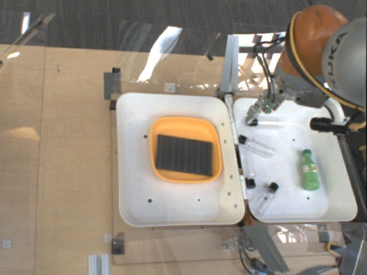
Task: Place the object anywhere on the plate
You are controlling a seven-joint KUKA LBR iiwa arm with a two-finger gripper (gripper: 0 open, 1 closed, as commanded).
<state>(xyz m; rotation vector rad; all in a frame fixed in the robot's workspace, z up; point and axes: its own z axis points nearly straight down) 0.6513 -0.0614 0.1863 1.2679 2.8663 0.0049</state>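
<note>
Claw (252, 118) state: we couldn't tell. Bottle (309, 169) lay well right-below it, plate (186, 156) left, awaiting pickup.

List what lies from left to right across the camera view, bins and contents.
Left bin → orange plate holding a dark ridged slab → right bin with clear black-capped tubes → green bottle. The gripper hangs over the right bin's far left corner.
</note>
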